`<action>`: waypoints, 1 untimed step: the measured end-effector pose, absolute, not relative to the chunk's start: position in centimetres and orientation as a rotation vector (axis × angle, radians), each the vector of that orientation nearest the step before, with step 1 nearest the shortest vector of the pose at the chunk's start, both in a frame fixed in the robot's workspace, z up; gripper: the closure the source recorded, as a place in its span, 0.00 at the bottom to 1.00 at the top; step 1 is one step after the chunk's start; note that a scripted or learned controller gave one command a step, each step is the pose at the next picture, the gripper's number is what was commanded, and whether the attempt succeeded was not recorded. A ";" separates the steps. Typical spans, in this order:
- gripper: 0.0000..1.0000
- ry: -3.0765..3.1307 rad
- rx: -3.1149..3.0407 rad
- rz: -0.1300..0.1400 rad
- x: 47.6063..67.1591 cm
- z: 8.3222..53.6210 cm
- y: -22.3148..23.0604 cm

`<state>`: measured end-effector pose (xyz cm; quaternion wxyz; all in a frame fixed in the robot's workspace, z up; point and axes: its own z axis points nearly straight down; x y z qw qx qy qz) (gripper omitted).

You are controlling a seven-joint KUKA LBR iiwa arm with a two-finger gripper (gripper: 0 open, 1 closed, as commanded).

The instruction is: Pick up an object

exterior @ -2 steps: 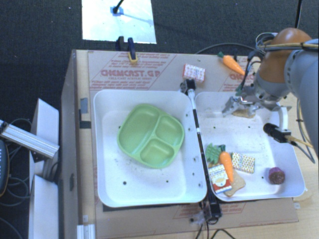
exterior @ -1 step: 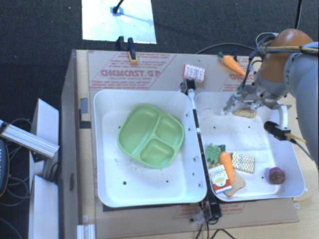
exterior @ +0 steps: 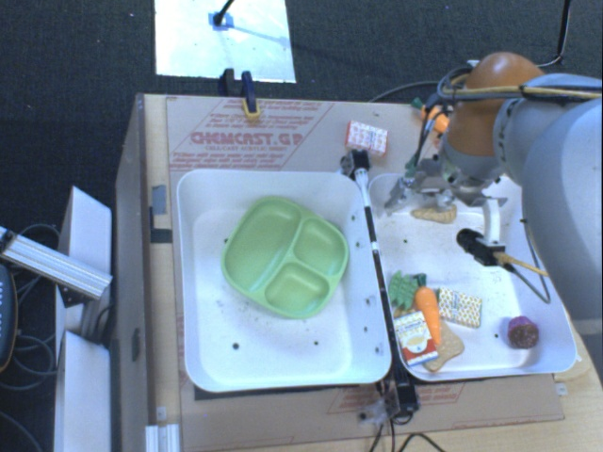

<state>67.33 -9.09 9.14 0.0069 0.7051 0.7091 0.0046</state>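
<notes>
The jaws (exterior: 435, 194), their state impossible to tell, hung just above a flat cracker (exterior: 434, 215), light, brittle, best pinched edgewise.

Bins (exterior: 283, 370): smooth white plastic, slight sheen. Tray (exterior: 285, 256): matt green plastic. Bench board (exterior: 254, 135): brown printed cardboard (edges rough). Arm (exterior: 556, 139): grey, smooth, satin; orange band (exterior: 499, 72) glossy. Carrot (exterior: 430, 311): smooth, plastic-looking. Floor (exterior: 75, 64): dark, rough carpet.

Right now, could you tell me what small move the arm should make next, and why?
Probably lower the hand straight down and close on the tan cracker just below it in the right bin. That piece lies alone near the far wall, apart from the crowded carrot cluster.
</notes>
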 end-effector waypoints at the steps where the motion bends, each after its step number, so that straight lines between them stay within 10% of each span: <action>1: 1.00 2.214 2.199 0.016 67.5 10.4 -9.3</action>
